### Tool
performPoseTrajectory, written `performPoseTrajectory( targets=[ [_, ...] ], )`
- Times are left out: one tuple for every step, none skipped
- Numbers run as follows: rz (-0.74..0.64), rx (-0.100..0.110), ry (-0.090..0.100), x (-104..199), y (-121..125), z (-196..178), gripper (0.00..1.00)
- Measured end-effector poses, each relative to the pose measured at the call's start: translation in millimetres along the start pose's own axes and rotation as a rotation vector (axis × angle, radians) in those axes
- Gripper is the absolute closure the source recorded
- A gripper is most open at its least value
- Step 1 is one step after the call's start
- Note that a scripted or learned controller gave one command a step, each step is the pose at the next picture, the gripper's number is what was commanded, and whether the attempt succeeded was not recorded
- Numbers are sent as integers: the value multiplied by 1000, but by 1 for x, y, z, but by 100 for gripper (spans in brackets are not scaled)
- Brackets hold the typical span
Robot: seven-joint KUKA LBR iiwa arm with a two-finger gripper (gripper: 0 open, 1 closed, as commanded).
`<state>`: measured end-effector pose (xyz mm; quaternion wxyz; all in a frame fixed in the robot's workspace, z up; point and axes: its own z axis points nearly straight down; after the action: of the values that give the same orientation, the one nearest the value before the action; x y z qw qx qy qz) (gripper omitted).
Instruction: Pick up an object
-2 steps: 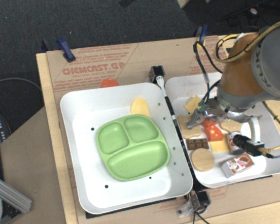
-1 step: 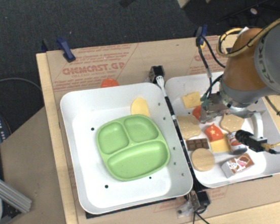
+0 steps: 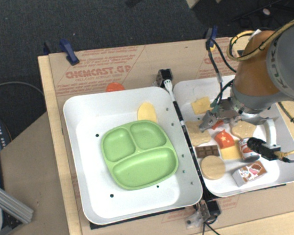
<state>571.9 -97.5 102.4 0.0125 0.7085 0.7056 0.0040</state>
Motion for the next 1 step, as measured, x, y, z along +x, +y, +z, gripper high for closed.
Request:
performPoseTrajectory(
  targets=[
    [-2, 28, 14, -19, -57, 17, 0]
  ],
)
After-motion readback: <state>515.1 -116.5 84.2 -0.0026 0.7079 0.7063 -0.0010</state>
